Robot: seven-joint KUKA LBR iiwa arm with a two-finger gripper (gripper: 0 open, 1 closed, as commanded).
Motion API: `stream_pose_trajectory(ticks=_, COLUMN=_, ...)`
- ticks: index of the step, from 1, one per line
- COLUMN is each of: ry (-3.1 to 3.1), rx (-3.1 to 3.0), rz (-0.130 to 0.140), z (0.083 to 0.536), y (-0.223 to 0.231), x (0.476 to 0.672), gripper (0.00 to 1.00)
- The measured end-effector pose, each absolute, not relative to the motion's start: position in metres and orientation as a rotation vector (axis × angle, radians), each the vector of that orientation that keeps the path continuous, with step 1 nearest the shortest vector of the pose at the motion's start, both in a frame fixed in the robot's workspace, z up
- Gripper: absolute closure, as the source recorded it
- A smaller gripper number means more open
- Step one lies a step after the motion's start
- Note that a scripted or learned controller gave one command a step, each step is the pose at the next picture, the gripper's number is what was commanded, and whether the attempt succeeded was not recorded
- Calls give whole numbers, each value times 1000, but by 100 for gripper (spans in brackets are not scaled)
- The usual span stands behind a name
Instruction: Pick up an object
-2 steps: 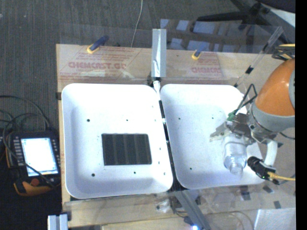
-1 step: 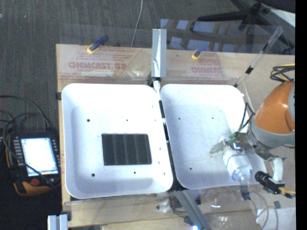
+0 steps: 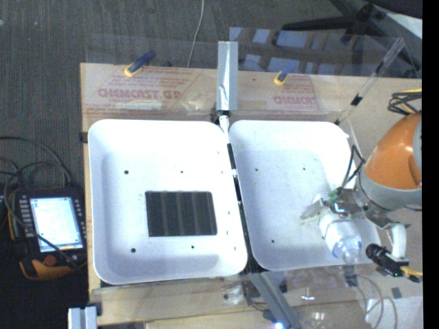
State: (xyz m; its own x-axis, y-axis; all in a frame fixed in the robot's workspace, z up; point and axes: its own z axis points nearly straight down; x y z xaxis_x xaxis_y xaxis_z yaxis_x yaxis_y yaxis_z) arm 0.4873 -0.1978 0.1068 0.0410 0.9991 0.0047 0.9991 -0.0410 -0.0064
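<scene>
A dark grey ribbed rectangular pad [image 3: 180, 213] lies flat in the middle of the left bin [image 3: 110, 156]. At the right bin's [image 3: 288, 149] near right corner sits a clear, bottle-like object [image 3: 341, 237] with a bluish end. My gripper [image 3: 324, 208] is low over that corner, just above and left of the clear object. The grey wrist and orange band [image 3: 396, 162] lean in from the right and hide part of the bin's right wall. Whether the gripper touches the clear object cannot be made out.
A raised seam [image 3: 234, 177] divides the two bins. A grey post [image 3: 227, 81] and two clamps [image 3: 139, 63] stand on the board behind them. A handheld screen unit [image 3: 51, 223] with cables lies on the floor at left. Cables hang near the arm's base [image 3: 387, 252].
</scene>
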Motion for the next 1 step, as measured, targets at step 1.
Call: stream_pose_trajectory(ticks=1, ry=-2136, rx=-2301, rz=6, z=162, y=-159, x=567, gripper=100)
